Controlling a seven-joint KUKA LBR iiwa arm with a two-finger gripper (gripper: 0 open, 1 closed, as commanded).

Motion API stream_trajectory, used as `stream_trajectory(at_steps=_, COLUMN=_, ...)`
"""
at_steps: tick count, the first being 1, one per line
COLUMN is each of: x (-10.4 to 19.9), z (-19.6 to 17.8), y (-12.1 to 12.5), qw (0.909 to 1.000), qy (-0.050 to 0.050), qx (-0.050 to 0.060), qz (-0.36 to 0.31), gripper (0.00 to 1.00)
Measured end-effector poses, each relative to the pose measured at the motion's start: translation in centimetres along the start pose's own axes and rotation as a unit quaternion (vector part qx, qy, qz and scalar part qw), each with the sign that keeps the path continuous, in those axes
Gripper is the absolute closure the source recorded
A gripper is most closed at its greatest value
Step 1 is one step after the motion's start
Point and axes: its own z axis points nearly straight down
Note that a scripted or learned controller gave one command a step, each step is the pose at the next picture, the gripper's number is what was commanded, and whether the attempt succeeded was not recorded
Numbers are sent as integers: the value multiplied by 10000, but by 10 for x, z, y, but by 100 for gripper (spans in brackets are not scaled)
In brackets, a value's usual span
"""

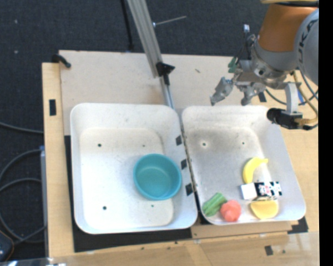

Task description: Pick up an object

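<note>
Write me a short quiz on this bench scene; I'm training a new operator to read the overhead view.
1. True or false: the teal bowl lies in the left bin.
2. Which sits nearest the red ball? A) green object B) banana C) teal bowl
3. Fill in: the gripper hangs over the right bin's ____ rim.

Key: 1 true; 2 A; 3 far
</note>
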Motion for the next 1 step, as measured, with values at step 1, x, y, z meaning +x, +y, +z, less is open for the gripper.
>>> stream_trajectory(at_steps=1, x=0, z=0, y=0, qw=10000, qy=-2, qx=0, qz=-1, gripper=0)
